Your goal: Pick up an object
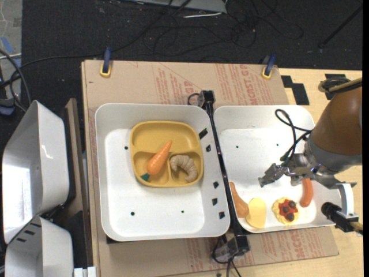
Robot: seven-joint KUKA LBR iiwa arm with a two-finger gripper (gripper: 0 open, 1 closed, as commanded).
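Camera view, nearest edge first: a bundle of dark cables and a small connector (230, 248) sits at the front lip of the bench, where the two bins meet. The right bin (253, 126), a shallow white tray with rounded corners, holds along its front wall a row of small moulded food pieces: a slim orange-brown piece (238, 199) lying against the left wall, a pale yellow smooth wedge (257, 211) just beside it, a flat round yellow piece with red and dark toppings (286, 209), and a short red-orange sausage shape (307, 191) standing at a slant to the right. The gripper (271, 176), dark metal with cabling looped above it, hangs just above and behind these pieces, pointing toward the view's left; whether its fingers are parted or closed cannot be told, and no item is seen between them. The arm (341, 133), a rounded grey body with an orange-brown band, enters from the right. The left bin (115, 212), of the same white plastic, carries a yellow divided plate (164, 133) with rounded corners; a glossy orange carrot (158, 158) with a green tip lies at a slant across its left compartments, and a ribbed beige curled piece (184, 167) rests in its lower right compartment. Both bins stand on a brown cardboard sheet (173, 82) printed with red lettering, held at the far edge by two yellow clamps (105, 68). Beyond lies dark floor with loose black cables (173, 25).
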